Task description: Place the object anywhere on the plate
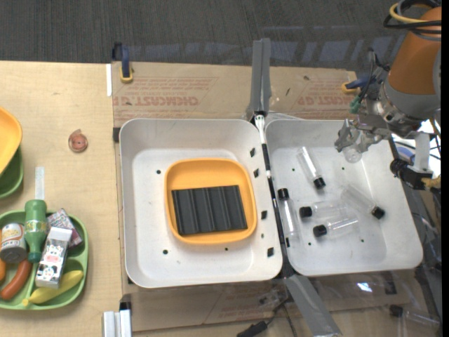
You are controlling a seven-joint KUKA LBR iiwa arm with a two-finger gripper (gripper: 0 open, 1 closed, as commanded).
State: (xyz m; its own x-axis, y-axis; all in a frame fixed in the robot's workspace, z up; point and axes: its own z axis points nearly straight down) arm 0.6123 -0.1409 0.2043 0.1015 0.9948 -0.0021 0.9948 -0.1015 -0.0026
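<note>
We see the grey arm with its orange band (414,55) reaching in at upper right, with the tool (353,140) hanging over the back right part of the right shallow white bin (393,255). Tool state: we cannot tell, the tip is blurred and seen at a slant, and nothing is clearly gripped.

Right bin holds several clear plastic tubes with black caps, all lying flat:
- one tube (309,167) angled near the bin's back middle, cap toward the front
- one long tube (285,209) along the left wall, cap at the back end
- one tube (320,208) near the centre, cap on its left end
- one tube (335,225) just in front of it, cap also left
- one faint tube (365,203) to the right, cap at its front-right end

None of them is on the plate.

Left shallow white bin (140,258) carries the yellow-orange rounded square plate (210,170), roughly centred, with a dark grey ribbed rectangular insert (210,210) on it.

Off to the left on the wooden bench (63,104): a green tray (70,290) of toy food and a bottle, a yellow bowl (8,140) at the edge, and a small pink round item (78,142).
</note>
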